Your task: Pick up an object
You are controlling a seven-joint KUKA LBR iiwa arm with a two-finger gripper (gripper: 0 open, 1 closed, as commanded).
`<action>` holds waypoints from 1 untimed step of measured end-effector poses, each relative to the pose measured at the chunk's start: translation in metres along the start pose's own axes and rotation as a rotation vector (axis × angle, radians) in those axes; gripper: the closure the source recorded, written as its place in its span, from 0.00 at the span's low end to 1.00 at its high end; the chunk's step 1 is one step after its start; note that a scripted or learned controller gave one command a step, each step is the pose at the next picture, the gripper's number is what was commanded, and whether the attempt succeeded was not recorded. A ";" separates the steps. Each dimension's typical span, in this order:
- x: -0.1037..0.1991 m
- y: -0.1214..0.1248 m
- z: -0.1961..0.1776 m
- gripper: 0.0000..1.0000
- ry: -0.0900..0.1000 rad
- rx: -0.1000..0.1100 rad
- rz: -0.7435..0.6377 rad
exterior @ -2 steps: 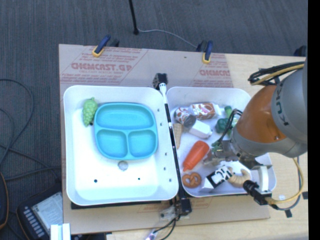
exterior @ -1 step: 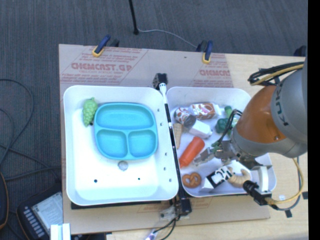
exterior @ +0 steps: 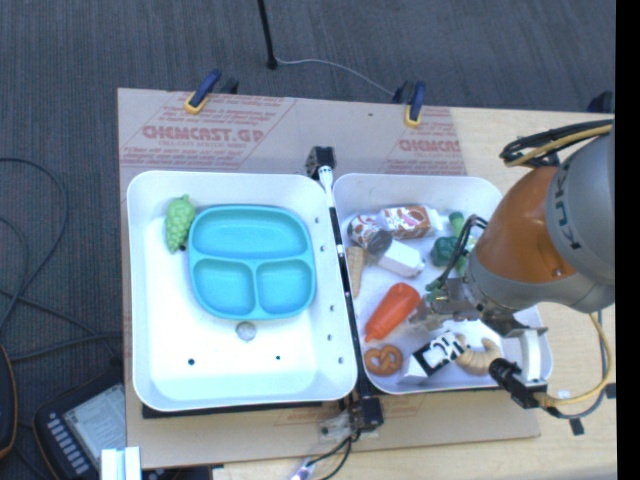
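Observation:
The right bin (exterior: 420,183) holds several toy foods. An orange carrot (exterior: 391,309) lies at its middle, with a brown pretzel (exterior: 383,358) just below it. A black-and-white piece (exterior: 439,353) and a tan croissant (exterior: 481,359) sit near the front wall. Toward the back lie a bread-like roll (exterior: 402,220), a white block (exterior: 402,260), a cone (exterior: 355,268) and green pieces (exterior: 446,247). My gripper (exterior: 440,311) hangs low over the bin, just right of the carrot and above the black-and-white piece. The grey and orange wrist covers the bin's right side.
The left bin (exterior: 150,298) holds a blue divided tray (exterior: 250,261), a green grape bunch (exterior: 179,222) by its left end, and a small grey piece (exterior: 245,331) in front of it. Clamps (exterior: 203,90) (exterior: 414,103) pin the cardboard at the back.

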State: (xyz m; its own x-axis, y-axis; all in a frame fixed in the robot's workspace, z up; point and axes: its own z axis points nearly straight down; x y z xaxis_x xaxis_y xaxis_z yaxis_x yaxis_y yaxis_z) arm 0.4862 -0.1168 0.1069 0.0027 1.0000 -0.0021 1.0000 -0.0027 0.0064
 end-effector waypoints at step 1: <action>0.000 0.000 0.000 0.00 0.000 0.000 0.000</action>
State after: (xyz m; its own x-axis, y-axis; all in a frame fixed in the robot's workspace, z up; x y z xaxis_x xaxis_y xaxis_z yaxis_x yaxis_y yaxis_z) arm 0.4861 -0.1168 0.1068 0.0024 1.0000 -0.0023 1.0000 -0.0024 0.0065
